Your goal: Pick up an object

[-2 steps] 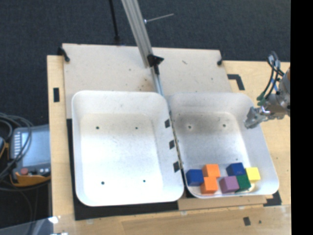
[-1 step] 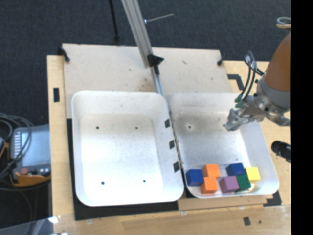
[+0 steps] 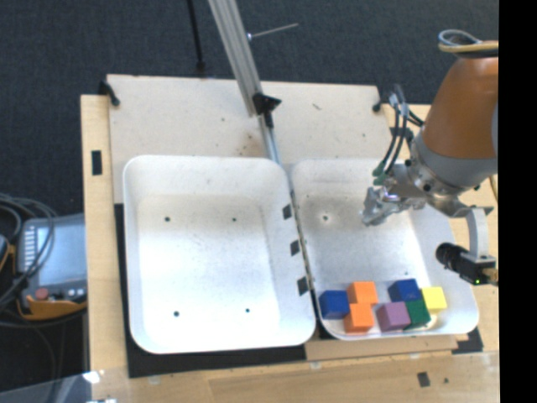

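Seven blocks lie in the right bin (image 3: 331, 193), all crowded along its near edge: two blue ones (image 3: 334, 302) (image 3: 404, 290), two orange ones (image 3: 363, 291) (image 3: 359, 316), a purple block (image 3: 392, 316), a green block (image 3: 418, 312) and a yellow block (image 3: 434, 299). Most of them touch a neighbour, with the yellow one nearest the bin's right-hand corner. The left bin (image 3: 210, 250) sits just beside the right one, their rims meeting down the middle.

Both bins rest on a pale wooden bench (image 3: 185, 116), speckled and scuffed, with dark carpet (image 3: 84, 23) around it and a slanted metal pole (image 3: 239, 49) crossing the far side. A small screen with cables (image 3: 46, 259) sits off the bench's left side.

The gripper (image 3: 375, 206) hangs over the far half of the right bin, well apart from the blocks (whether its jaws are open or closed cannot be told at this size). Bare bin floor lies between it and the blocks.
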Action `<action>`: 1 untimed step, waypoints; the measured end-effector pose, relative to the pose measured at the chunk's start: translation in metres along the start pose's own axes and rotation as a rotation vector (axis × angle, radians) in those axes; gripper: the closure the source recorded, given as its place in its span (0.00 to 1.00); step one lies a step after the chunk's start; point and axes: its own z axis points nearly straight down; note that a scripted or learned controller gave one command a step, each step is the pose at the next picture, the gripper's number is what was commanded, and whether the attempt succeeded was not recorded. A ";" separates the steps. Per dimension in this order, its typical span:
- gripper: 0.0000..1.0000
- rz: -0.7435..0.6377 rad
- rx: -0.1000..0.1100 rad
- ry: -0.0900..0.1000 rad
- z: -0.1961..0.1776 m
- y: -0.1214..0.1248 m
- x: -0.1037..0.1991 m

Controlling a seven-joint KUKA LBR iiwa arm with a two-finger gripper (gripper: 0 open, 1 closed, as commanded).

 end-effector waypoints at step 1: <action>1.00 0.001 0.002 0.000 0.021 -0.002 0.046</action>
